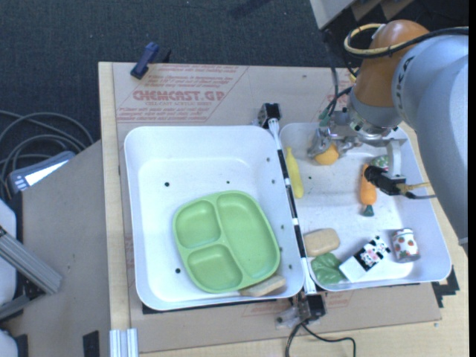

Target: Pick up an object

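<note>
Directly under the end effector point(328, 141), a yellow object point(325, 155), touching.

two shallow white bins sit side by side on one bench: a left bin point(149, 155) and a right bin point(424, 229). the left bin holds one green divided plate point(225, 240) with three compartments, and one tan, bread-like piece point(262, 288) at the plate's near edge. the right bin holds seven small things: one yellow banana point(294, 175), one yellow-orange rounded item point(325, 155), one orange carrot point(368, 190), one tan oval piece point(321, 241), one green leafy item point(326, 268), one black-and-white block point(370, 253), and one small patterned cup point(403, 245). one blue object point(144, 60) lies on the bench's far corner, outside the bins.
</note>
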You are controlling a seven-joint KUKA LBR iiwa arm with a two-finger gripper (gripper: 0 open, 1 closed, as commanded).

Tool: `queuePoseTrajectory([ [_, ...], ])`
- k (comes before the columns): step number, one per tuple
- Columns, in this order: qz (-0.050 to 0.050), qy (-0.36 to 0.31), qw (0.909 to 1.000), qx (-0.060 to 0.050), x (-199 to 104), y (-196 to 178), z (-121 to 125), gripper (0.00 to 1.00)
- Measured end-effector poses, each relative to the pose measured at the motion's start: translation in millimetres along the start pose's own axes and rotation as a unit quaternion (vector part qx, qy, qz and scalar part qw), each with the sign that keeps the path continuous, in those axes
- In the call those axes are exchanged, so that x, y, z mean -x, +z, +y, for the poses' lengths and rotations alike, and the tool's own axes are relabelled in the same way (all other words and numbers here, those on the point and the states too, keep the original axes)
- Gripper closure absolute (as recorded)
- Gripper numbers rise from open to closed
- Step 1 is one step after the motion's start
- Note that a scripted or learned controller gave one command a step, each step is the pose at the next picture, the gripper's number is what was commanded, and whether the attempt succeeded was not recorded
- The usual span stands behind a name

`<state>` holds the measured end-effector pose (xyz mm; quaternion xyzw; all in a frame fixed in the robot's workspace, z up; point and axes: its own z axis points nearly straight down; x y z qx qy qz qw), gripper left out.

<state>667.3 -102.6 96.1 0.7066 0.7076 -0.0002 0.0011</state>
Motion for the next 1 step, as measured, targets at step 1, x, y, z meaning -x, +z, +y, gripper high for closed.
queuePoseTrajectory([
  [1,0.001,0.0,1.0,0.0,-76.8,-89.5,-40.2,1.0],
])
